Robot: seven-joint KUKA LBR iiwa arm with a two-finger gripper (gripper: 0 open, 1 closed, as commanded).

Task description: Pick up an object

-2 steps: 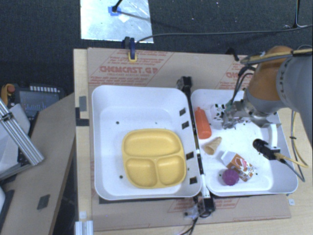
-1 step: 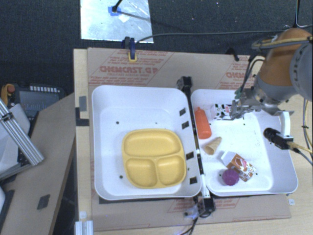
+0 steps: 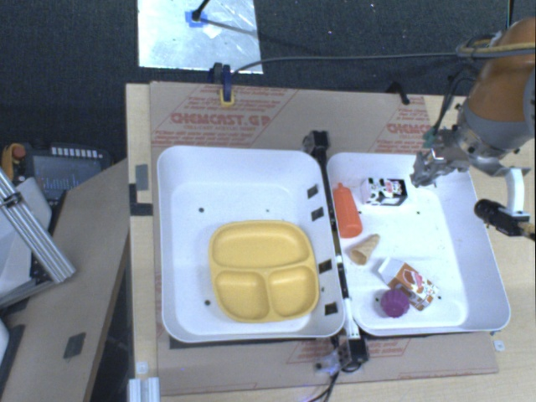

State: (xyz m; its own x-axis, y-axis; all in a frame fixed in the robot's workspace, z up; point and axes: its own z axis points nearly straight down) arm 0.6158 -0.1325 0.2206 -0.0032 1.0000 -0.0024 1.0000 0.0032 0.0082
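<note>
Left bin (image 3: pixel 180 182): shallow, white, square with rounded corners. It holds one yellow divided tray (image 3: pixel 263 270), lying flat toward the near side of the bin, with one long compartment at the far side and two smaller ones at the near side. Nothing sits in the compartments.

Seam between the bins: black clips along the shared edge.

Right bin (image 3: pixel 477 249): same white shape, holding five small things.
- Orange bottle (image 3: pixel 347 209), lying flat just beside the left wall, long axis running far to near, narrower cap end toward the far side.
- Black-and-white patterned carton (image 3: pixel 385 192), small and boxy, in the far part of the bin, right of the bottle's top.
- Tan cone-shaped piece (image 3: pixel 364 248), lying on its side near the bin's middle, below the bottle.
- White and orange printed packet (image 3: pixel 410 285), rectangular, set at a slant in the near part of the bin.
- Purple round piece (image 3: pixel 394 303), touching the packet's left near edge.

Gripper (image 3: pixel 421 172): grey, at the far right part of the right bin, just right of the patterned carton and close above the bin floor. Finger spacing cannot be read at this resolution. Nothing visible between the fingers. Orange band of the arm (image 3: pixel 502 82) shows at the upper right.
</note>
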